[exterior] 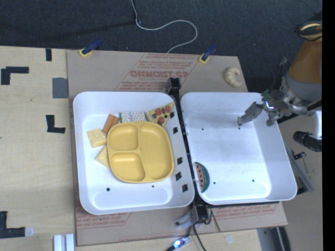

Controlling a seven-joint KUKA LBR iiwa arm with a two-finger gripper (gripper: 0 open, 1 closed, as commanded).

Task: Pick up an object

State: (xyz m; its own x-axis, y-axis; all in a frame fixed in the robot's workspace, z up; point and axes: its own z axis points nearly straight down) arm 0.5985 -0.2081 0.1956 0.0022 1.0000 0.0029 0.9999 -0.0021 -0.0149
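So the gripper (pixel 256 115) hangs over the right bin's (pixel 272 187) upper right part, fingers spread with nothing between them. A watermelon-slice toy (pixel 202 176) lies against that bin's left wall. Over in the left bin (pixel 86 192) a yellow divided plate (pixel 140 151) sits among small toy food bits (pixel 136 117).

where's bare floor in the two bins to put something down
Most of the right bin is bare, from the gripper near its far wall down to the watermelon slice at its near-left edge. The left bin is crowded: the yellow divided plate and the small pieces behind it leave only the near strip.
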